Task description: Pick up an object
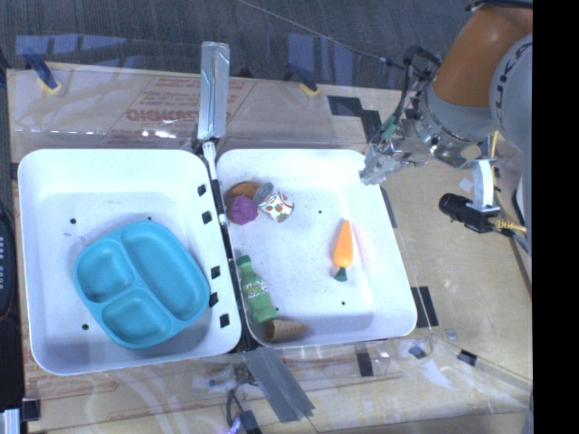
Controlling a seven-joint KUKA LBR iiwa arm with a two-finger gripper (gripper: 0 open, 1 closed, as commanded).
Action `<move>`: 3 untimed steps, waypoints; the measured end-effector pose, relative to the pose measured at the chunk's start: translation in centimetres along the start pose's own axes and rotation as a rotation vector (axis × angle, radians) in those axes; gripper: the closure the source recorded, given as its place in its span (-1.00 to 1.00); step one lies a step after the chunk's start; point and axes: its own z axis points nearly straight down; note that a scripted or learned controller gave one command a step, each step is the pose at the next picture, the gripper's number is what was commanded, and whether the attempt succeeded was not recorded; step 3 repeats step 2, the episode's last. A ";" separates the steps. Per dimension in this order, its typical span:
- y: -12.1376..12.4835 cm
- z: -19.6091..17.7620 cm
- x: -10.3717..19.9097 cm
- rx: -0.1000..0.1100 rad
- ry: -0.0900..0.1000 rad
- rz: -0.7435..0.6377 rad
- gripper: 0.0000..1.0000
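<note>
My gripper [374, 172] hangs over the right bin's far right rim, with nothing visible between its fingers. The right bin [389, 278] holds an orange carrot [343, 244] right of centre, well below the gripper. A green bottle [255, 289] lies along the bin's left wall, with a brown cone [287, 330] at its lower end. Near the top left of this bin sit a purple ball [242, 209], a brown piece [242, 190] and a white patterned cube [278, 207].
The left bin [45, 188] holds a blue divided plate [140, 283]. A metal divider post [213, 98] rises between the bins at the back. The arm's orange band [475, 43] and grey wrist stand at the upper right.
</note>
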 end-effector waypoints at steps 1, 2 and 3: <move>-3.8 -15.2 -0.3 -0.020 -0.007 0.004 1.00; -7.7 -18.3 -0.2 -0.015 -0.005 0.005 1.00; -7.7 -18.3 -0.2 -0.015 -0.005 0.005 1.00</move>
